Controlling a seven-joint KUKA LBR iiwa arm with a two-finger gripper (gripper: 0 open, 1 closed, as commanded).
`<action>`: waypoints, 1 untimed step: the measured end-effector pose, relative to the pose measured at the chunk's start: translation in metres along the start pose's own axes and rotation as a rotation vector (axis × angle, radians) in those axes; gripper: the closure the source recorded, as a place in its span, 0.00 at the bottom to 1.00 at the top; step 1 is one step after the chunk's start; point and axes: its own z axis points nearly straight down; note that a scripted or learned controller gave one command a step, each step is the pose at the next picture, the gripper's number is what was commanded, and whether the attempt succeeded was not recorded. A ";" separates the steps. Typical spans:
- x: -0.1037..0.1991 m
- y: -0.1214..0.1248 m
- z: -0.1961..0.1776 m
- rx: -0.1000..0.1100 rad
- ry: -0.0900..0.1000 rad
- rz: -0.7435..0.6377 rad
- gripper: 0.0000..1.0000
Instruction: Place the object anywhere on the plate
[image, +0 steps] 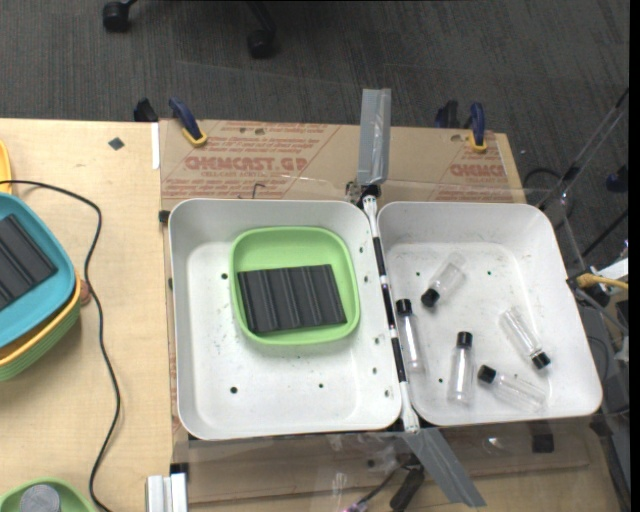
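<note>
Bins sat side by side on my feed: left bin (200, 400) held the green plate (295, 288) w/ a dark ribbed insert (292, 298) lying on it. Right bin (560, 390) had five clear vials w/ black caps scattered apart, e.g. one (441, 281) near the back and one (405, 332) along the divider; I couldn't tell the gripper's state.

One camera looks down on the table (80, 400) from above its near edge, tilted toward the far side, so dark floor (400, 50) shows beyond the cardboard sheet (300, 155). It stands far enough off to take in both white bins whole: the left bin (200, 400) sits mid-picture and the right bin (560, 390) reaches toward the right edge.
</note>
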 end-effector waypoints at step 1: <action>0.000 -0.001 0.011 0.002 -0.002 0.003 0.00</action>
